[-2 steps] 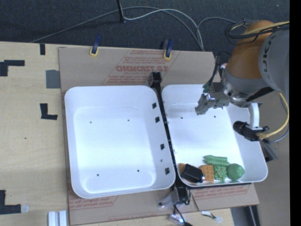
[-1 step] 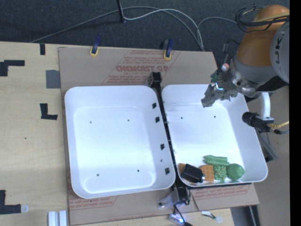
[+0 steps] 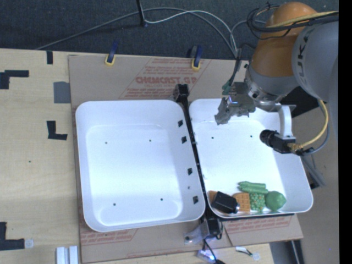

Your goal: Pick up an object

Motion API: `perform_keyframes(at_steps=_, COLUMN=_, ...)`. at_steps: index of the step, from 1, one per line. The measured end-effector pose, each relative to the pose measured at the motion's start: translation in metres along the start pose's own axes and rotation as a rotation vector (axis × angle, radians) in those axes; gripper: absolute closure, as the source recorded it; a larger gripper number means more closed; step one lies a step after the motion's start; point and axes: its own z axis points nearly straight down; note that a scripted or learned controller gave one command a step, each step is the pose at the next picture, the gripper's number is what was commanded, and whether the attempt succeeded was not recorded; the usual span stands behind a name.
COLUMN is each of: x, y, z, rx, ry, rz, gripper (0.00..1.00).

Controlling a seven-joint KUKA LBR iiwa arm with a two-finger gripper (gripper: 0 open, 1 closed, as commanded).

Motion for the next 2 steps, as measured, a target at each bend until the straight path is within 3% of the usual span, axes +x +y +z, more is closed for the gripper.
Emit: perform_keyframes(at_steps=2, x=0.097, y=0.028, z=0.018, rx=0.000, ry=0.000, rz=0.001, gripper=1.00)
